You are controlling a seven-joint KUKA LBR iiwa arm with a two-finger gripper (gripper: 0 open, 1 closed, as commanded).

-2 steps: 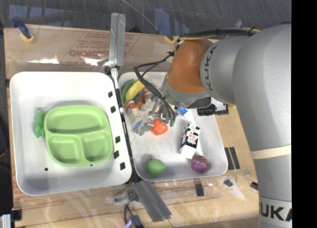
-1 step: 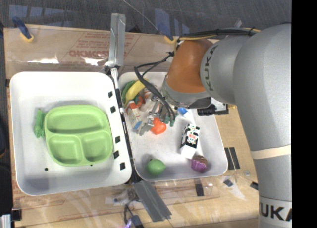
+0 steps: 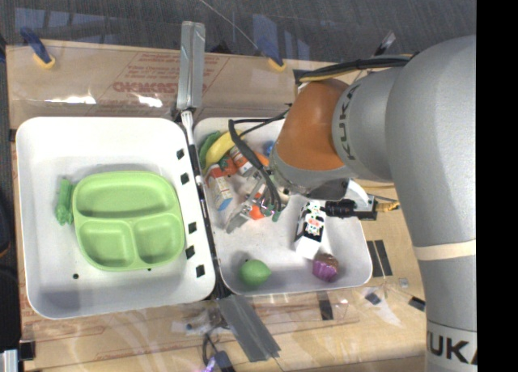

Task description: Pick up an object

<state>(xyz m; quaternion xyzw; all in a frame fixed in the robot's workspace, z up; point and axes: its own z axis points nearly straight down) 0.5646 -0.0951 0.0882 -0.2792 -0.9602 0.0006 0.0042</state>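
You see the gripper low in the right bin, among a pile of small items. If the claw is clenched or released, you cannot tell. A green apple and a purple thing lie near the front wall. A green tray sits in the left bin.

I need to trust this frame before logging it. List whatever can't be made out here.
- Gripper: blurred among clutter in the camera view; its grasp is unreadable.
- Right bin: the arm's orange band covers its far right part.
- Small items beside the banana: too jumbled to identify.
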